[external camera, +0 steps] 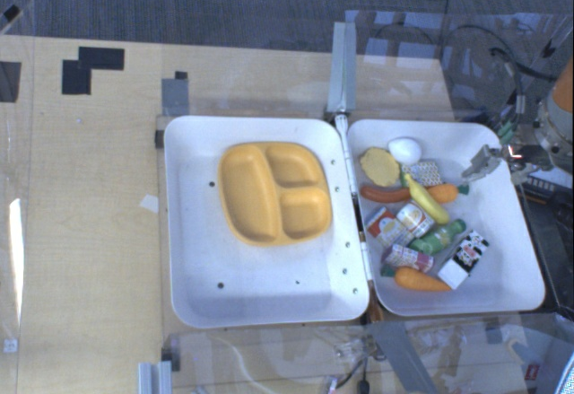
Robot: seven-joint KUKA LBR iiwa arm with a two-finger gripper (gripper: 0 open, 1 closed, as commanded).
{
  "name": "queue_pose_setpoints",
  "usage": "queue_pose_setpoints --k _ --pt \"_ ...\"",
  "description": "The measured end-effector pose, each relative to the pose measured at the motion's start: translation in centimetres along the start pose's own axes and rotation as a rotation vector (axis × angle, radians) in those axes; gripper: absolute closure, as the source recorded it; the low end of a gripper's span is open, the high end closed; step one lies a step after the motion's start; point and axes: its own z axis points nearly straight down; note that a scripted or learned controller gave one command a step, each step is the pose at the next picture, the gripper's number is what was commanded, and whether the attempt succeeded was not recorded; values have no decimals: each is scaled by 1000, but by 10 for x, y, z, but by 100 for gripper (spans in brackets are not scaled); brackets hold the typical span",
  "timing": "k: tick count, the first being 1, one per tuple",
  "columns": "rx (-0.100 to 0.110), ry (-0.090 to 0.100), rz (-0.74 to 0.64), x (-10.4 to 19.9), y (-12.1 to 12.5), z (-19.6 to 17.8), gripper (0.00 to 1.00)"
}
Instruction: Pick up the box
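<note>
Bright, even overhead light with a cool, slightly washed-out tone. The two white bins (269,307) glare nearly to pure white, with only soft, faint shadows inside their rims. The picture is mildly soft and grainy, and clear panels (18,231) at the edges carry pale reflections.

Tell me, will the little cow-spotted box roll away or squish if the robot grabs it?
The box looks flat-sided, so it probably won't roll. It seems a small carton, likely light, maybe crushable if squeezed hard. Its corner lies close to the carrot, so a nudge might shift that too.
</note>
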Motion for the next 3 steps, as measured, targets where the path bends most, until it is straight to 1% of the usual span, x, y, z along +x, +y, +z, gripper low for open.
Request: queue_pose_setpoints --k 1,2,3 --pt "1 1 253 67 -10 45 0" --pt "0 1 227 110 3 28 0" --pt "2 1 215 122 -55 47 0"
